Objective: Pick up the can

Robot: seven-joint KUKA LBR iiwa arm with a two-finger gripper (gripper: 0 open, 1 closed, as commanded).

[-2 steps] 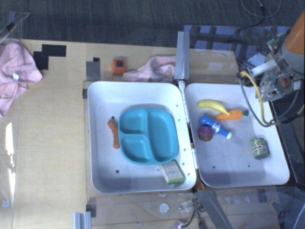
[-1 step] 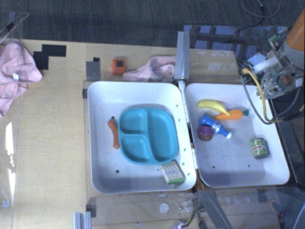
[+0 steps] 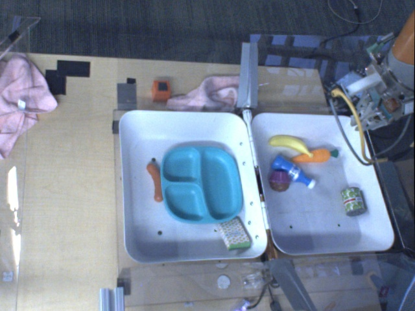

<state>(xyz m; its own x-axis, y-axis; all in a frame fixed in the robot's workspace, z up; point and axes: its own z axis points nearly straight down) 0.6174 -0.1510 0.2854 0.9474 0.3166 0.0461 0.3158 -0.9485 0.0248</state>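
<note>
Two bins side by side, and the can (image 3: 353,201) lies on its side near the right edge of the right bin (image 3: 324,235) — well apart from the banana (image 3: 290,144), carrot (image 3: 316,155) and blue bottle (image 3: 292,172) up near the bin's top edge. Gripper (image 3: 378,103) hangs over the top right corner, away from the can; whether it's open or closed, can't tell. Left bin (image 3: 139,232) has a blue tray (image 3: 200,183) and a sponge (image 3: 235,234) at its bottom edge.

Grey arm (image 3: 403,50) with orange band, yellow and black cables, pale metal tool (image 3: 369,99)
</note>
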